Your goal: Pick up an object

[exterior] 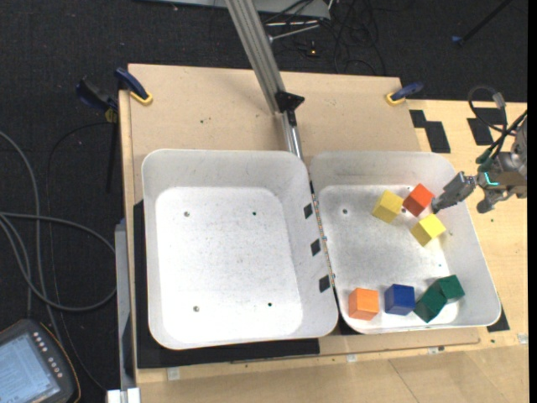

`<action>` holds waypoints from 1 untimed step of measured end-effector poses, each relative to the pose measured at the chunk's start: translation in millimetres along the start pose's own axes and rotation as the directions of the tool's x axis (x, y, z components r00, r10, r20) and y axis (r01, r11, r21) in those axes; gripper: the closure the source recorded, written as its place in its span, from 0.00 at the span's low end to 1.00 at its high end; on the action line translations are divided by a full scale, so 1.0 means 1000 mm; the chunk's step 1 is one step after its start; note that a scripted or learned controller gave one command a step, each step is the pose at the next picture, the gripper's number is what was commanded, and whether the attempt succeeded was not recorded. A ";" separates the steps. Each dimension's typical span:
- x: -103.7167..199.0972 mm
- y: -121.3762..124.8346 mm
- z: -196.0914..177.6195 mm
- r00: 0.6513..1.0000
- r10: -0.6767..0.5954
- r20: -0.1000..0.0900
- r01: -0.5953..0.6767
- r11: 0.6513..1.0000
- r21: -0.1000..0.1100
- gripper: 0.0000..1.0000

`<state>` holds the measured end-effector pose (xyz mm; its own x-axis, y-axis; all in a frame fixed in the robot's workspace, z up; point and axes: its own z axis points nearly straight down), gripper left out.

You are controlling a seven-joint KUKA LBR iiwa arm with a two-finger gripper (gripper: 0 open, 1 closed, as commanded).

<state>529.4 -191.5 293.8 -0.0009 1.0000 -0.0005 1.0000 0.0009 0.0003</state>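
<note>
The right bin [470, 250] holds several small blocks. A red-orange block [418, 199] sits between two yellow blocks [388, 206] [429, 228] near the bin's far right. Along the near edge lie an orange block [363, 303], a blue block [400, 299] and two green blocks [451, 288] [431, 303]. My gripper [463, 206] hovers at the bin's right rim, just right of the red-orange block. It is open, with nothing between its fingers; one dark finger [451, 194] slants down toward the red-orange and yellow blocks.
The left bin [168, 225] lies beside the right one, with black clips along their shared wall. A metal pole [256, 44] slants in from the top toward the bins' junction. Clamps sit at the bench's far corners. Cables lie on the floor at left.
</note>
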 end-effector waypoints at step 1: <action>0.002 0.004 0.044 1.000 0.001 -0.001 -0.001 1.000 0.004 0.00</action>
<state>533.8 -189.5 249.7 0.0001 1.0000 0.0006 1.0000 -0.0001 -0.0042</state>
